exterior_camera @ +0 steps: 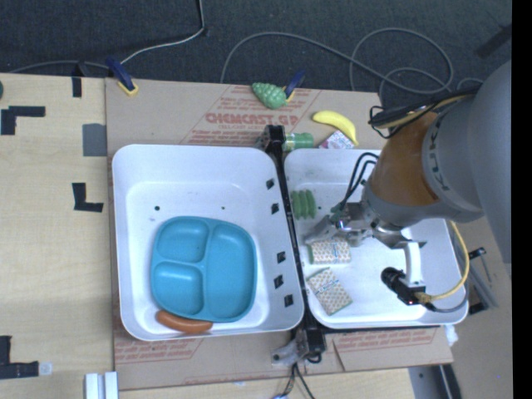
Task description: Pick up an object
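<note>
My gripper [343, 224] hangs low over the right bin [432, 306], near its left side. Just below it lies a checkered packet [330, 252], and the gripper's tip is close to or touching the packet's upper edge. A second checkered packet [329, 291] sits nearer the bin's front. A small green ribbed item [302, 204] lies to the gripper's left, by the divider. The grey arm with its orange band [403, 169] covers the bin's upper right part.
The left bin [133, 189] holds a blue divided plate [204, 267] and an orange sausage [184, 322] at its front. Behind the bins, on the cardboard, lie a yellow banana [335, 125] and a green toy [269, 95]. Black cables run across the back.
</note>
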